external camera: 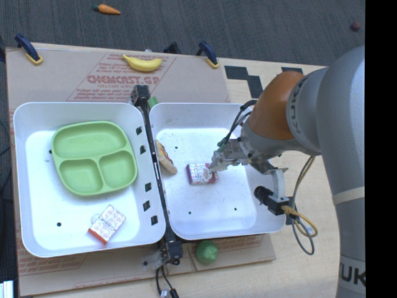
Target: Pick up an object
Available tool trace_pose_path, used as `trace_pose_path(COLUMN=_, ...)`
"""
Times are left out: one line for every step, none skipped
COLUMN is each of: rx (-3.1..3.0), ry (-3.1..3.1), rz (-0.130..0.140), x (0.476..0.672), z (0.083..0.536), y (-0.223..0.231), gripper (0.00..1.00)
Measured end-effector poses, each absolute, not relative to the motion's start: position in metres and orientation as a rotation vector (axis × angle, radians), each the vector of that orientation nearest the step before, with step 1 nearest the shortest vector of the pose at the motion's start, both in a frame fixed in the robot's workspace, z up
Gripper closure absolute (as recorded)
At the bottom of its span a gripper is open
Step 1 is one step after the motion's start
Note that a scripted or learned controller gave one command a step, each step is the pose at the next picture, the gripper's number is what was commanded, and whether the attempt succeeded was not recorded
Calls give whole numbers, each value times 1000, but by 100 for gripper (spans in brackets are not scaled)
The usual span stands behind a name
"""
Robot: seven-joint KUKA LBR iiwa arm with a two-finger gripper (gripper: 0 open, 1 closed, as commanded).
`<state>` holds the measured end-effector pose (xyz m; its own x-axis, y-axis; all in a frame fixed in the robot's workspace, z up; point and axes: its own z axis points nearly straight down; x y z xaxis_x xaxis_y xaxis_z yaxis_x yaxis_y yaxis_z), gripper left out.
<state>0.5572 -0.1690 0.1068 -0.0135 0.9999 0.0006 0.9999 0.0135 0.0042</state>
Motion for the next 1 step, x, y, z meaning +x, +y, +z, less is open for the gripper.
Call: trace_pose_path(rx=2206, ry=2234, rz=4, x=557, z=106, y=-169, gripper=0)
